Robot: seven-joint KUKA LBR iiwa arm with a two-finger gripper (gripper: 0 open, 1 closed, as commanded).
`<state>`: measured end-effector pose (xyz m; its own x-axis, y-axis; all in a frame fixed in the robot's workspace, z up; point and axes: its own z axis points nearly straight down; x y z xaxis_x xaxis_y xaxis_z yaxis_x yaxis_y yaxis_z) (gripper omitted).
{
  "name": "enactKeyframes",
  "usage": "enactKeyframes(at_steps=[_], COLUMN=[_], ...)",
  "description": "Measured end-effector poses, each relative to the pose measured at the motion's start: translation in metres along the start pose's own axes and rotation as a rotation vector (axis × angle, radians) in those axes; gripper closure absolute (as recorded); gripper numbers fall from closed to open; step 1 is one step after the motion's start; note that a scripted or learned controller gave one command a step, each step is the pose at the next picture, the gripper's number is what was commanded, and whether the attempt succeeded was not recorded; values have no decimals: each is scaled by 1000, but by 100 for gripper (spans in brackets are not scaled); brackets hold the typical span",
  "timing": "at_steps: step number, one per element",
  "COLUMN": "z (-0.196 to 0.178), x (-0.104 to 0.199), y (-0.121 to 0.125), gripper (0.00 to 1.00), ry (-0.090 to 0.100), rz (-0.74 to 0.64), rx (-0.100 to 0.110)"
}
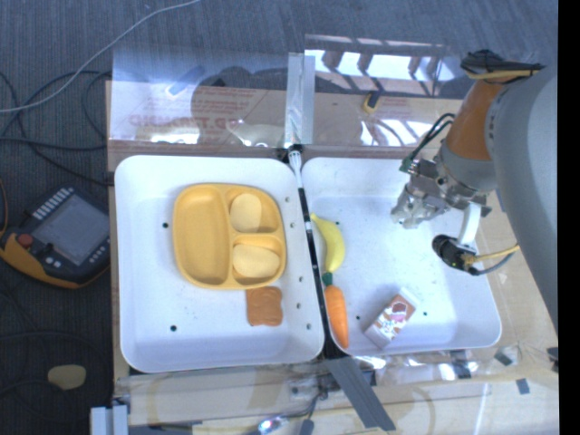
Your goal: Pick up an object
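— What's around the end effector [412, 214]?

— I see it above the right white bin [381, 175], near its back right corner; I can't tell its state. A yellow banana [331, 243] and an orange carrot [336, 315] lie along that bin's left wall, and a small white carton [391, 320] sits near the front, all well apart from it.

— And elsewhere?

— The left white bin [145, 243] holds a yellow divided tray [204, 238] and a brown biscuit-like piece [265, 307] just in front of it. On the dark carpet [54, 62] left of the worktop [199, 120] I see a pendant controller [59, 238].
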<state>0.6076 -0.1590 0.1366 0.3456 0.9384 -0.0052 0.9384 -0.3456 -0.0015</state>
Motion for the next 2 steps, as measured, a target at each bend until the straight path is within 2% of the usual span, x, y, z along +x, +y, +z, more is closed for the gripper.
enactKeyframes(at_steps=[1, 2], z=[-7, 46], x=[62, 78], y=[33, 35], gripper=[100, 100], ry=[-1, 1], rz=[68, 136], rx=[0, -11])
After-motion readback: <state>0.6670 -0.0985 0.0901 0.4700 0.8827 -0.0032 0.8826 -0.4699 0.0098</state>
